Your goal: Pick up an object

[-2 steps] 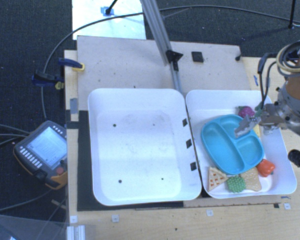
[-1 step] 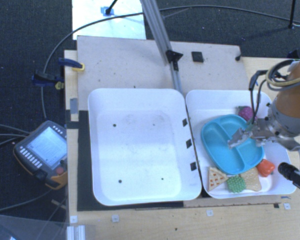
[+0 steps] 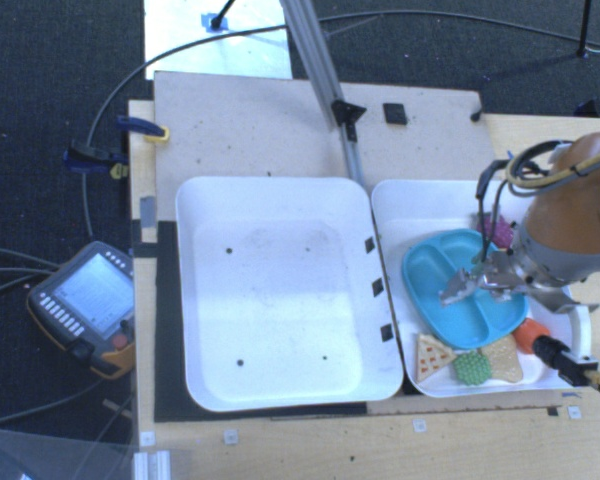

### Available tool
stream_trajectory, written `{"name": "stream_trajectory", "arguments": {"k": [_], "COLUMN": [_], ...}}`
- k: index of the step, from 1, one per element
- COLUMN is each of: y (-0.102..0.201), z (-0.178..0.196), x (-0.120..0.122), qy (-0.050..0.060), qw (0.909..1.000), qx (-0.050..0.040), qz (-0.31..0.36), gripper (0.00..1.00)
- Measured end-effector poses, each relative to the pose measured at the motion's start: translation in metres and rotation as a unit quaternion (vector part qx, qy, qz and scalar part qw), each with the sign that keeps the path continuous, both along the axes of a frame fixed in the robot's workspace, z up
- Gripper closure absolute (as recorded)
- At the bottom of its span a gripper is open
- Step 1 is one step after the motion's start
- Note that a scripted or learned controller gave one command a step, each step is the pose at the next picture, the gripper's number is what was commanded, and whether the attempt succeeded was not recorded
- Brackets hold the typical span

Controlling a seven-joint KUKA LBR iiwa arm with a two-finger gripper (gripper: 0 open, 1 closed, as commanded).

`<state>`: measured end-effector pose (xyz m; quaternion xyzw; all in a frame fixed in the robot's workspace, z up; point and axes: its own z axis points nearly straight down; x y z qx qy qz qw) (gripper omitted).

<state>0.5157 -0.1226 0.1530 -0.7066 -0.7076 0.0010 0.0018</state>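
Camera view: jaws (image 3: 467, 286) hover over the blue divided plate (image 3: 450, 303); whether spread, I cannot tell

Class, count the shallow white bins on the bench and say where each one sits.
2. The left bin takes up the middle of the view. The right bin sits beside it, holding a blue plate and other items.

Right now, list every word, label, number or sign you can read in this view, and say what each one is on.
No text can be read here.
Teach pendant: its lit screen shows content too small and blurred to read.
Blue divided plate, both white bins, bench: no markings visible.
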Motion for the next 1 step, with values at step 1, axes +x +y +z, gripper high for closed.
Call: {"name": "stream_trajectory", "arguments": {"k": [1], "y": [-0.0041], "z": [-0.0588], "x": [0.0006], "qy": [-0.004], "qw": [1.0], "qx": [-0.0015], "qz": [-0.001], "gripper": [0.0]}}
